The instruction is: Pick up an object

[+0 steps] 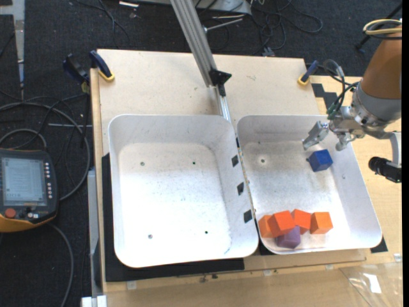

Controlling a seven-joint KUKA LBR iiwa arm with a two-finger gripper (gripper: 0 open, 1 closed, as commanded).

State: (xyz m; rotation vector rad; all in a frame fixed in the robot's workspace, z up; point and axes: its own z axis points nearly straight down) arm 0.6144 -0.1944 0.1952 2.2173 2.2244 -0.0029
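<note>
Spread apart, the two grey metal fingers of the gripper (328, 137) hang above the upper right part of the right shallow white plastic bin (276, 128), with nothing between them. Just below the gripper, a small blue cube (320, 160) sits on the bin floor, near the right wall and slightly tilted; whether a fingertip touches it cannot be told. The grey arm with its orange band (383, 69) reaches in from the right edge. Along the near edge of the same bin lies a cluster of blocks: a large orange block (275, 224), a second orange block (301, 219) just beside it, a third orange cube (321, 222) to the right, and a purple block (289, 238) tucked in front of them, touching the first two. The left shallow white plastic bin (121, 171) stands alongside, meeting the right one at the middle. Both bins rest on a pale wooden desk (160, 82), over which a slanted aluminium rail (192, 31) runs. A handheld control pendant (25, 187) lies on the dark floor to the left.
</note>
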